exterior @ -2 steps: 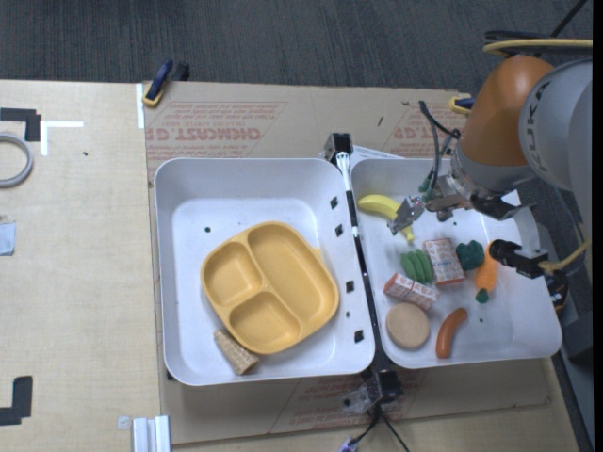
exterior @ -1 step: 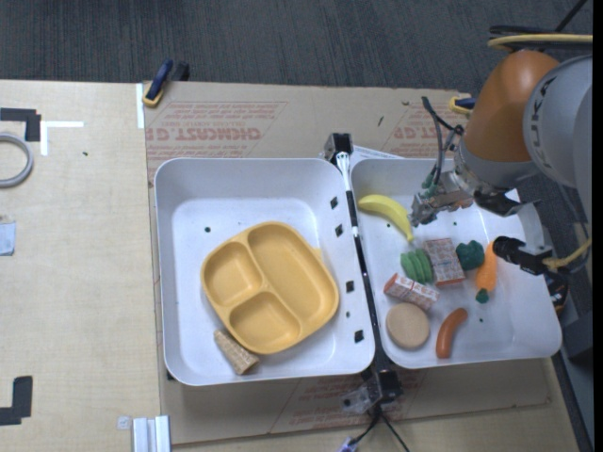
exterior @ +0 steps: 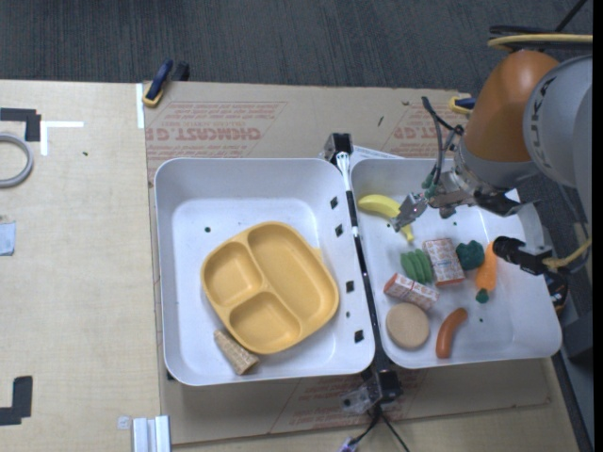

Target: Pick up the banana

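Cardboard under bins, mirrored print unreadable; gripper, centre-right, touches banana; jaw state can't be told.

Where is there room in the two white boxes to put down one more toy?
The left bin has bare floor along its top, above the yellow plate, and down its left side. The right bin is crowded in the middle: banana, claw, carrot, sausage. Its bare patches are the top left corner and lower right corner.
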`<state>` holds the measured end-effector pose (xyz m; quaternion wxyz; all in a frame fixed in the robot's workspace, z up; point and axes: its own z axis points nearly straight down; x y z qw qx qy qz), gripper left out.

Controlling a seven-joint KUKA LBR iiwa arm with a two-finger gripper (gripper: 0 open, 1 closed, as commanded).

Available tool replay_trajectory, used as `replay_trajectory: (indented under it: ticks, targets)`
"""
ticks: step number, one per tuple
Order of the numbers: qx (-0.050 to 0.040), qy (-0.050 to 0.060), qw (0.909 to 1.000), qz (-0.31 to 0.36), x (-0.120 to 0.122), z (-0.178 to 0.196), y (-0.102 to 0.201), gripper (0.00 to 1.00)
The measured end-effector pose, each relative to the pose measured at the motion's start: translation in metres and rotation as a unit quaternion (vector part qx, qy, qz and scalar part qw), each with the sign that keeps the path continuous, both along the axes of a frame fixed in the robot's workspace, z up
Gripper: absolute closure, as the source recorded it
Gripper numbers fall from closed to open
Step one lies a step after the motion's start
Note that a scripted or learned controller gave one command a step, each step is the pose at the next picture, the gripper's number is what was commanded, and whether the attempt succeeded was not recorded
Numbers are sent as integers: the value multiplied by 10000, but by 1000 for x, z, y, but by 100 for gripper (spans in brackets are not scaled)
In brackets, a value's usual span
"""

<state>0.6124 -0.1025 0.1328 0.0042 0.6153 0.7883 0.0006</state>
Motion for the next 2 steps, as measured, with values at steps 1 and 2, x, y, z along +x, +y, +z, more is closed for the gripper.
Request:
replay_trajectory:
  ticks: [1,2]
  targets:
    - [14,38,9939,1106,6,-40,-7,0]
    - [9,28,9940,1097,7,-31,-8,100]
